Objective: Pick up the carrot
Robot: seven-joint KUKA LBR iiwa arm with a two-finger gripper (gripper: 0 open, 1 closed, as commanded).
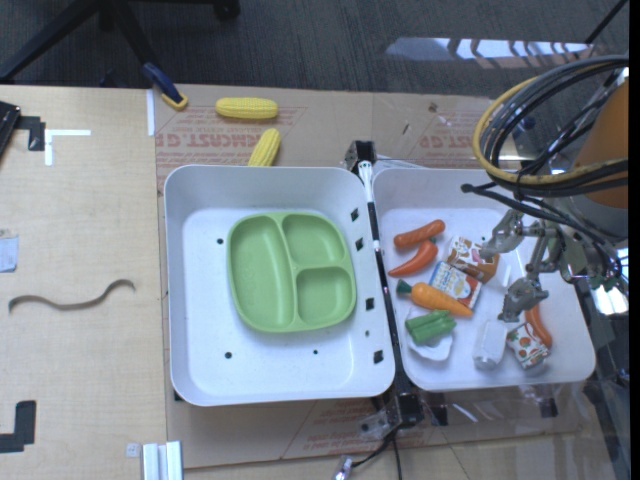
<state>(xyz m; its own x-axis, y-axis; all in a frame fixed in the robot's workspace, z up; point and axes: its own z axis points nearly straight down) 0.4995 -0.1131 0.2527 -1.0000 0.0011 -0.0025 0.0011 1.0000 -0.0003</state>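
The carrot (441,299) is orange with a green top and lies on its side in the middle of the right bin (570,368), tip pointing right. My gripper (508,268) hangs over the right half of that bin, up and to the right of the carrot and apart from it. Its two metal fingers (520,295) stand open with nothing between them. Black cables loop above the wrist.
Around the carrot lie a red sausage (418,233), an orange chili (415,259), a snack packet (462,268), a green pepper (430,325), a white bottle (488,346) and a small printed pack (528,347). The left bin (190,298) holds a green divided plate (293,271). Two corn cobs (246,109) lie behind.
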